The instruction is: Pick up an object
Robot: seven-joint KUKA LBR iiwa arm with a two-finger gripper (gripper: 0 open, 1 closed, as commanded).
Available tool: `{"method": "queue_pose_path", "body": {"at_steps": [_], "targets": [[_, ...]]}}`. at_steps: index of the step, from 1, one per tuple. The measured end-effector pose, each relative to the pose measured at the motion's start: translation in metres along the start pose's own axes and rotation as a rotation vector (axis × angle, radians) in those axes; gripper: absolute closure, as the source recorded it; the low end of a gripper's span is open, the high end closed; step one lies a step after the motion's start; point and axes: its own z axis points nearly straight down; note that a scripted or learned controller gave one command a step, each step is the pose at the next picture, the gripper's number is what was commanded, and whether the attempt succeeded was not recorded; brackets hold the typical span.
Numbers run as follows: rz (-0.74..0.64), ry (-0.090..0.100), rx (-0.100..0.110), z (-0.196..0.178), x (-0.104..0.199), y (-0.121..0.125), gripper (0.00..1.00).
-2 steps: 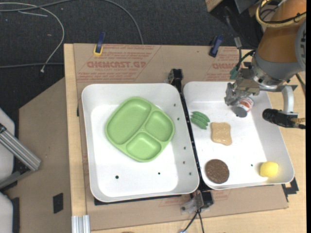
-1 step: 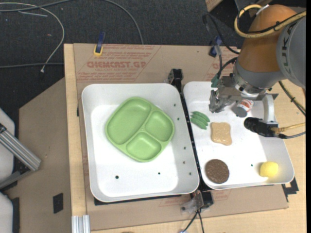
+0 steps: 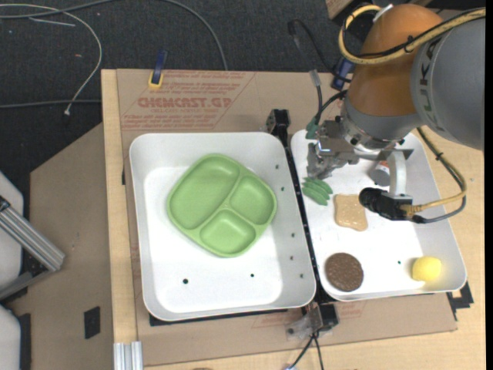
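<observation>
Nearest in the right bin lie a brown disc and a yellow ball; beyond them is a tan slice. Farther, by its left wall, the gripper hangs over a green leafy piece, the likely target. Whether its claw is open cannot be told. This looks like the approach; next, descend squarely and close.

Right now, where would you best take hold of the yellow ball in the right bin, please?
Probably across the middle of the yellow ball, coming straight down. It is round and could roll, and it sits near the right bin corner walls, which leave little side room.
</observation>
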Motion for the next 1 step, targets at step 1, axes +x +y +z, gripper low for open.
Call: {"method": "queue_pose_path", "body": {"at_steps": [1], "targets": [[0.001,-0.001,0.001,-0.0066,0.0478,-0.0119,1.0]]}}
